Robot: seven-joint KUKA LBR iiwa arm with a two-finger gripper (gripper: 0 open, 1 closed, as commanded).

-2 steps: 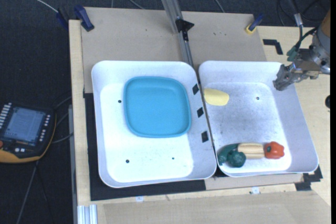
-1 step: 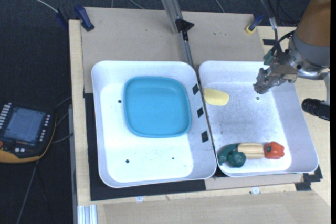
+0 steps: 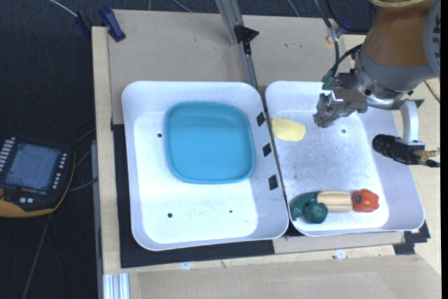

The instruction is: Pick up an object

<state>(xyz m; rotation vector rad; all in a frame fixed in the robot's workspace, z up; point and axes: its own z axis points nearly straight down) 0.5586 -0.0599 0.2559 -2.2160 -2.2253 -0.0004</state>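
The gripper (image 3: 326, 115) hangs above the right bin (image 3: 392, 171), in its upper part, and from this slanted view I cannot tell how it is set, because it looks only like one dark grey block at the end of the arm (image 3: 399, 24). Nothing is seen held by it. The nearest thing to pick is a small yellow piece (image 3: 288, 129), lying flat on the bin floor just beside the gripper, to its left and a little lower in the view, close to the wall that the two bins share. It looks like a light toy of soft plastic or foam, rounded and rather flat, so I judge it will weigh almost nothing but may slide on the smooth white floor if it is pushed from one side. The best hold would be across its narrow width, near the middle, with the gripper coming straight down; the near wall leaves little room on the left side. At the front edge of the same bin there are three more things in a row, touching or almost touching: a dark green lump (image 3: 309, 209), a tan stick-shaped piece (image 3: 334, 201) and a red round piece (image 3: 365, 200). They lie crowded together, so a clean grasp there seems harder. The left bin (image 3: 140, 150) holds a blue tray (image 3: 209, 142), wide and flat, which seems a poor choice for two fingers.
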